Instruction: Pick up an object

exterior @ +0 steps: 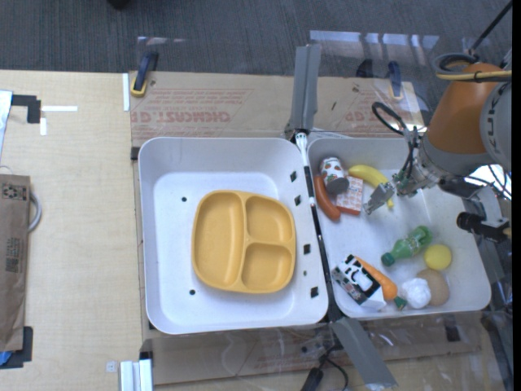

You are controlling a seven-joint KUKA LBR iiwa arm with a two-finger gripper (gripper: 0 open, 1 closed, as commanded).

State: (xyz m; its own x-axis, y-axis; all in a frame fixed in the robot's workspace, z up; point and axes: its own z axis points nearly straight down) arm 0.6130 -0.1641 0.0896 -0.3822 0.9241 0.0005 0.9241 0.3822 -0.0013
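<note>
Approach underway: the gripper (383, 196) hovers, fingers spread and holding nothing, in the right bin (456, 300) toward the upper right of the frame, just beside the banana (366, 174), so next it needs a short descent and squeeze.

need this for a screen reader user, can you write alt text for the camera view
A grey and orange robot arm reaches from the right, its gripper low over the right bin, beside a banana. That bin also holds a green bottle, a carrot and other small items; the left bin holds a yellow divided plate.
</note>
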